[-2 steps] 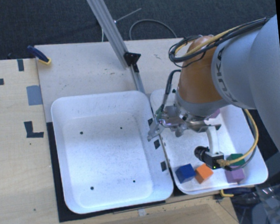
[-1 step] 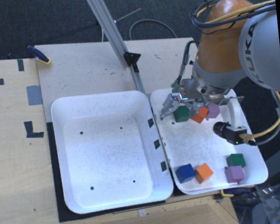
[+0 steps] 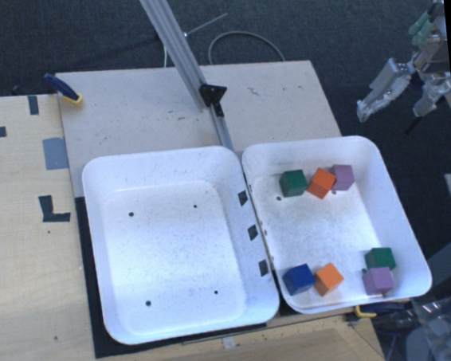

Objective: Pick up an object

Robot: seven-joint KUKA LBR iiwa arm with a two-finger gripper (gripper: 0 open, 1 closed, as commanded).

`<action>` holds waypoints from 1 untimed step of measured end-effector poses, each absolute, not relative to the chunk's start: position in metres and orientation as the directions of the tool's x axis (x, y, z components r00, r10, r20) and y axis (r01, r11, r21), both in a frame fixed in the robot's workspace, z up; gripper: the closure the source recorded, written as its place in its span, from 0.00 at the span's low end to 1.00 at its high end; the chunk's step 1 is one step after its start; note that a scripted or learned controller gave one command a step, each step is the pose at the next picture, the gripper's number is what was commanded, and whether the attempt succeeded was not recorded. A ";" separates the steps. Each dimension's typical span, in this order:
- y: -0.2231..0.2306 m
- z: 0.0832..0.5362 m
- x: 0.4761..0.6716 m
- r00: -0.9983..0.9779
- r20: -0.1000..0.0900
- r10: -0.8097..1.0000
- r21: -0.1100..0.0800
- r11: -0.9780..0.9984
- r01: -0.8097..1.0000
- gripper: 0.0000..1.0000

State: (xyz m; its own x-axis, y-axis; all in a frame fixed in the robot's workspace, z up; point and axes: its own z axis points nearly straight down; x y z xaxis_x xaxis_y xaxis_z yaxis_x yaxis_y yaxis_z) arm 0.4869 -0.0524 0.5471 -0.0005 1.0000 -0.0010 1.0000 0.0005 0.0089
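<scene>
From the overhead camera we count two shallow white bins set side by side on the bench: the left bin (image 3: 159, 162) and the right bin (image 3: 384, 168).

In the right bin we count seven cubes in two groups. Along the far wall sit three: a green cube (image 3: 293, 183), an orange cube (image 3: 320, 183) touching it and turned at an angle, and a purple cube (image 3: 342, 176) touching the orange one. Along the near wall sit four: a blue cube (image 3: 298, 278) with a second orange cube (image 3: 327, 279) just beside it, and in the near right corner a second green cube (image 3: 379, 259) with a second purple cube (image 3: 378, 280) against it. That makes two green, two orange, two purple, one blue.

The gripper (image 3: 397, 101) hangs well outside the bins, beyond the right bin's far right corner, over the dark floor. Its two fingers stand spread apart with nothing between them.

Other items: a slanted aluminium rail (image 3: 175, 45) crosses the far board toward the seam between the bins; a thin cable loop (image 3: 245, 44) lies behind it; a blue and yellow clamp (image 3: 63, 88) sits at the board's far left corner. Nothing obstructs the cubes from above. We find no legible writing.
</scene>
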 end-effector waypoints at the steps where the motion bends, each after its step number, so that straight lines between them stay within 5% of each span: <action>1: -0.059 0.540 0.571 -0.001 -0.002 1.000 -0.001 0.001 1.000 0.00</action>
